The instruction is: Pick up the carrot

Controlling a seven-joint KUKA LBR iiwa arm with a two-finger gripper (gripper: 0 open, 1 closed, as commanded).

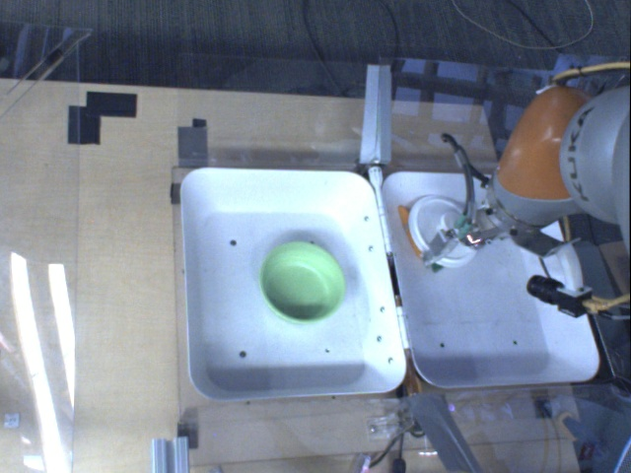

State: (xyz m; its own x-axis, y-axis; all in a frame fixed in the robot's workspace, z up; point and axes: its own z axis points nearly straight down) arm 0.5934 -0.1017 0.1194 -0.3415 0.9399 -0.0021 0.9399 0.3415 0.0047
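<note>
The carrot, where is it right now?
In the camera view the carrot lies in the right bin, near its upper-left corner by the divider, beside a white round object and just left of the gripper.

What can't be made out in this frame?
- Pincer: too small and cluttered in the camera view to tell open from shut.
- Carrot: just an orange sliver beside the white dish; its shape is unclear.
- Dish: partly covered by the arm's wrist.
</note>
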